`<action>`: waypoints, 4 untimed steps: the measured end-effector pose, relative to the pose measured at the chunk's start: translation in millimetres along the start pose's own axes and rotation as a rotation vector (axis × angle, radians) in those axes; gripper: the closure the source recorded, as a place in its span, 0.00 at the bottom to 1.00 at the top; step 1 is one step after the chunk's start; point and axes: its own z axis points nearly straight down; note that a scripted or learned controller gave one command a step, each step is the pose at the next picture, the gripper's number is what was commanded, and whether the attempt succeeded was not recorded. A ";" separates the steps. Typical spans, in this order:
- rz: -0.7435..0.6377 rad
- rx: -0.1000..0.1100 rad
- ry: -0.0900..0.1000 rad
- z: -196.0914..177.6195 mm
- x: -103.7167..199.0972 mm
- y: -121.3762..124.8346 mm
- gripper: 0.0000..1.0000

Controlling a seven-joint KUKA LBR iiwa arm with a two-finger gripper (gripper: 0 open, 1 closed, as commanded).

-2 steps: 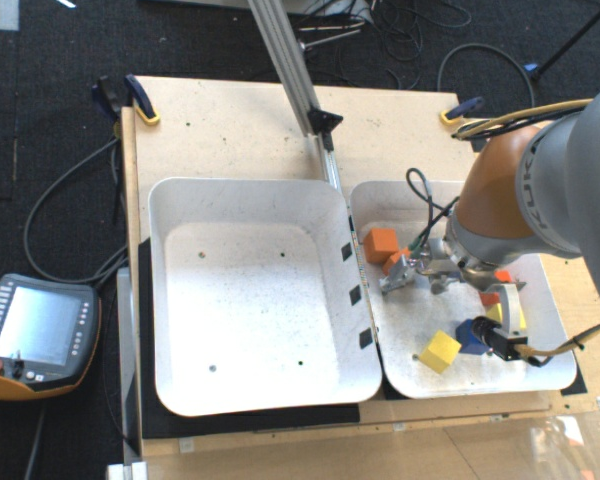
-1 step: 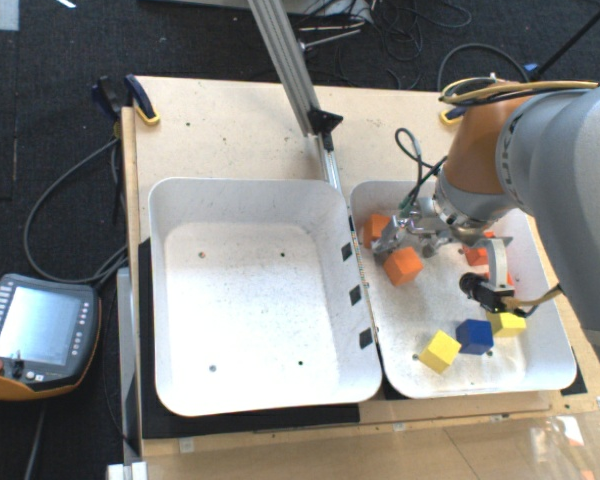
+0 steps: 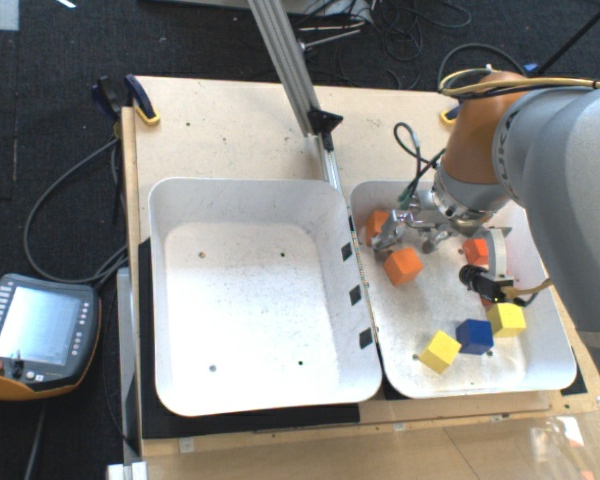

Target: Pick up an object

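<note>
A pale wooden bench (image 3: 230, 128) stands on dark carpet (image 3: 40, 118). Black cables (image 3: 60, 183) trail across the floor toward a handheld control pendant (image 3: 35, 333).

A single fixed camera looks down at a slant from above the table (image 3: 240, 128), far enough back to take in both white bins (image 3: 180, 198) and surrounding dark floor (image 3: 40, 78).

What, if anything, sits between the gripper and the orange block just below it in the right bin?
Nothing visible. The gripper hangs directly above the orange block; another orange block lies off to its left, out of the way.
</note>
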 end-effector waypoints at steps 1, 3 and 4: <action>0.000 -0.022 0.001 -104.2 31.4 -50.0 0.00; 0.005 -0.017 0.001 -20.1 3.4 -47.8 1.00; -0.006 -0.022 0.003 -103.7 76.4 -37.3 1.00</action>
